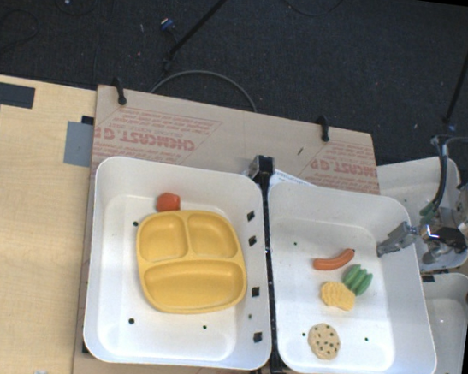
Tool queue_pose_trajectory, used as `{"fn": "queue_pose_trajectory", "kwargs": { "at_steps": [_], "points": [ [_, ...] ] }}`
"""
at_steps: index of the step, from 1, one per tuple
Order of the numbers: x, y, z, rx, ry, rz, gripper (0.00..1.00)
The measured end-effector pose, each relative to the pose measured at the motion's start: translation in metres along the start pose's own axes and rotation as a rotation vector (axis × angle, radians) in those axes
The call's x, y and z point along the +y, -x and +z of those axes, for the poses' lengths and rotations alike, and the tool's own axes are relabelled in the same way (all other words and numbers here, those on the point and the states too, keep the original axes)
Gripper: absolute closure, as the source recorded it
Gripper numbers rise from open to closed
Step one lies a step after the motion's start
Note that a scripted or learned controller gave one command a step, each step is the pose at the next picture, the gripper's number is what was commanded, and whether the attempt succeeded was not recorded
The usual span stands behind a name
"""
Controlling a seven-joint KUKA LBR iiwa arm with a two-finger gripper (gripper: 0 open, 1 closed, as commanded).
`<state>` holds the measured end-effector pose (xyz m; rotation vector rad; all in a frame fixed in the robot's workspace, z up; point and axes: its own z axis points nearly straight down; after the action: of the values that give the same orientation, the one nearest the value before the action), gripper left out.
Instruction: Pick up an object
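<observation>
In the right bin (384, 350) lie an orange sausage (333, 259), a green ridged piece (358, 280), a yellow wavy piece (338, 296) and a round chocolate-chip cookie (325, 341). The left bin (104, 310) holds a yellow divided plate (192, 261), and a small red-orange piece (169, 203) sits just behind the plate's far left corner. My gripper (412, 241) hangs over the right bin's far right rim, to the right of and above the sausage. It touches none of the objects, and nothing shows in its grasp.
A black divider (262, 264) runs between the two bins. Cardboard (223, 141) lies under both. A wooden bench top (11, 237) extends to the left. Cables and white hardware (454, 187) crowd the right side near the arm.
</observation>
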<state>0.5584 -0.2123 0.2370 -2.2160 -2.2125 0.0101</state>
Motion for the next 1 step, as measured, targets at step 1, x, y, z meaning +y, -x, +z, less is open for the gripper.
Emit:
{"fn": "queue_pose_trajectory", "kwargs": {
  "at_steps": [1],
  "points": [
    [0.0023,-0.0001,-0.0054,-0.003,0.01,-0.002,0.0]
  ]
}}
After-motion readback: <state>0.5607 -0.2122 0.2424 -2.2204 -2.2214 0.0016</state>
